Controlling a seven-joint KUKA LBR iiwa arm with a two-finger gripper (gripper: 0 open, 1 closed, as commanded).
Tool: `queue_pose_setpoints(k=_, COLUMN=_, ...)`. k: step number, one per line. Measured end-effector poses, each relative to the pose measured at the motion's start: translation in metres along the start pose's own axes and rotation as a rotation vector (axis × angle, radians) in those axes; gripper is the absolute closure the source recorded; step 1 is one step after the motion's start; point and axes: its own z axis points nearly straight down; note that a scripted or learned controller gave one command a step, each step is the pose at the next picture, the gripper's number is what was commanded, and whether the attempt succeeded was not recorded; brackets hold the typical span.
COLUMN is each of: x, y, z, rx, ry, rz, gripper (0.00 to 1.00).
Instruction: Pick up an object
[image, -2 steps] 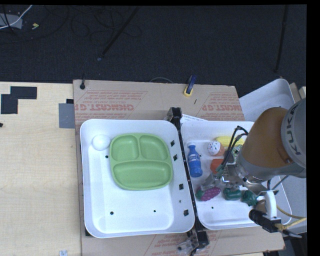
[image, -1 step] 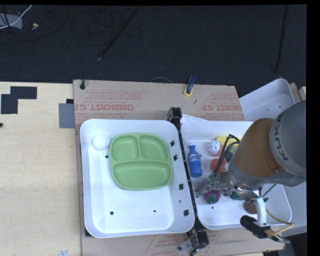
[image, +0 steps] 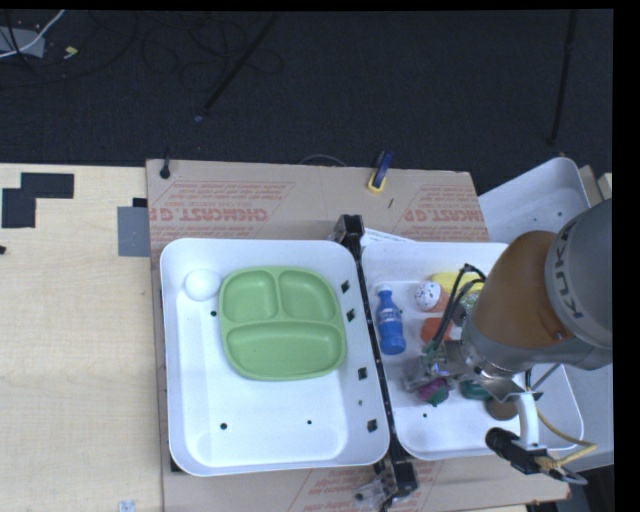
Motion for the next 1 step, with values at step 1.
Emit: queue_pose_setpoints(k=1, x=0.008, y=0.0018, z=-0.0458, rx=-0.005, ry=-0.001, rz=-0.01, gripper=1.0)
